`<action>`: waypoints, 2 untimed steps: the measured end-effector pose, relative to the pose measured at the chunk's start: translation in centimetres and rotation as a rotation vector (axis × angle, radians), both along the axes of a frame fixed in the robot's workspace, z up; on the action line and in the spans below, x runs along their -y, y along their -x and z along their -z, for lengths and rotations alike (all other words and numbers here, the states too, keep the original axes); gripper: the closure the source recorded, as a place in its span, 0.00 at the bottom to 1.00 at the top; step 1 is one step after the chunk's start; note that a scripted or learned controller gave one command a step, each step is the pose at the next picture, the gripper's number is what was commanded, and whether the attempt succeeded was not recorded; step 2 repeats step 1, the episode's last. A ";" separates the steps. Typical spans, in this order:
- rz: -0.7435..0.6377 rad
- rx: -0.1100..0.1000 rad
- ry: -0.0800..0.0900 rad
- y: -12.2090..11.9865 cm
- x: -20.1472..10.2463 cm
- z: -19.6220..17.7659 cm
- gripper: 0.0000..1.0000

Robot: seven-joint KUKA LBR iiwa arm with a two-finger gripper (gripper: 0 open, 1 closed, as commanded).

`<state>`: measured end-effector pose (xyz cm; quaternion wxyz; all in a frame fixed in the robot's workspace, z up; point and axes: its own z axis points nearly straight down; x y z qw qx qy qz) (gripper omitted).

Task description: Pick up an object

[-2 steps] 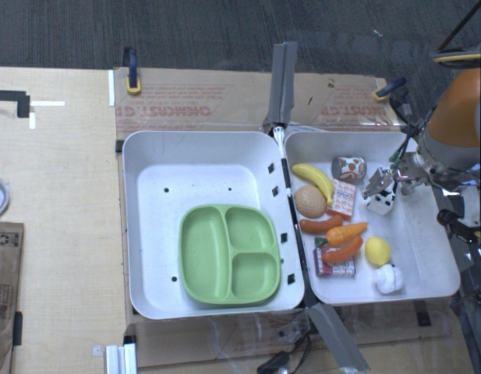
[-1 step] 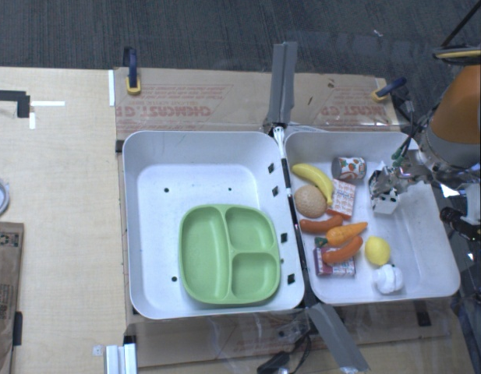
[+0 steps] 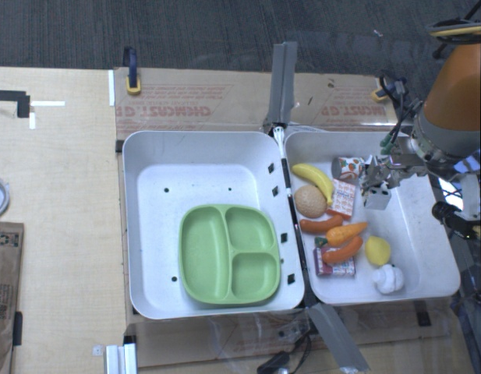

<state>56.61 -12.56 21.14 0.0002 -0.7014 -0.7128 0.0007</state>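
While the arm reaches in from the right, the scene reads as follows.

Gripper: the gripper (image 3: 376,184) hangs over the upper middle of the right bin (image 3: 427,287); whether it is open or closed I cannot tell, and nothing visible sits in it.

Risk, crowding: the banana (image 3: 315,179), bread roll (image 3: 309,201), snack packet (image 3: 345,187), two carrots (image 3: 343,240) and a flat red packet (image 3: 334,265) lie touching or overlapping, so a descent there could land on two things at once and pinch neither.

Risk, rolling: the lemon (image 3: 378,250) and white ball (image 3: 389,279) are round and could slip out sideways under a squeeze.

Risk, flat items: the snack packet lies low against the bin floor, so a grasp may scrape over it.

Target position: the nearest thing to the gripper is the snack packet, just beside it on the camera's left; the banana lies a little further left.

Other candidates: lemon and white ball sit below the gripper in the picture, apart from the pile.

Left bin (image 3: 146,209): holds a green divided plate (image 3: 228,253), well apart from the gripper.
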 end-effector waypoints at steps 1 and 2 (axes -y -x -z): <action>-0.230 0.000 0.000 -0.3 0.1 -2.1 1.00; -0.230 0.000 0.000 -0.3 0.1 -2.1 1.00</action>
